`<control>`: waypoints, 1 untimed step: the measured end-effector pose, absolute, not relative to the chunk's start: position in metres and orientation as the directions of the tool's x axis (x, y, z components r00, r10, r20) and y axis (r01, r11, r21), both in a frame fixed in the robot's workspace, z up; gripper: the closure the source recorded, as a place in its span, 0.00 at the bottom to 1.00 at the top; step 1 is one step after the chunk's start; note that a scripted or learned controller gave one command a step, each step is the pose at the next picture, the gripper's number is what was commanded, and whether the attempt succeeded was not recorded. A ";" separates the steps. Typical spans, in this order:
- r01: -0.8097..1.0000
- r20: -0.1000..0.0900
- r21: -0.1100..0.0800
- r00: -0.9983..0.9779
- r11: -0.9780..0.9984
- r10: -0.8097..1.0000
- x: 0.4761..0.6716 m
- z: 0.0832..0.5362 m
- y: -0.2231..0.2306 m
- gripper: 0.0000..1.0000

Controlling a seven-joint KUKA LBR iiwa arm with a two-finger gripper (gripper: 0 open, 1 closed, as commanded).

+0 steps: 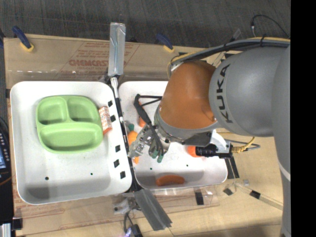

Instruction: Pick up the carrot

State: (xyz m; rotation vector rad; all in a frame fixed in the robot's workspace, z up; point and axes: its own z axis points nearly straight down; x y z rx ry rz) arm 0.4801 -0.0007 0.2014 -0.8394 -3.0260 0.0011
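You had the claw (148,149) low in the right bin (217,174), its grip impossible to tell. The carrot (170,180) lay apart, near the front wall. Closing there risked grabbing neighbouring clutter or nothing.

Two white bins (24,132) — the left holds a pale green tray (69,122). The grey arm (252,93) wears an orange band (black lettering beside it) — an orange carrot (170,180) lies below.
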 end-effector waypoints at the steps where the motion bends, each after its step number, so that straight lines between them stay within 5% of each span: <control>1: 0.201 -0.005 0.000 -0.980 0.980 0.201 0.484 0.322 -0.022 1.00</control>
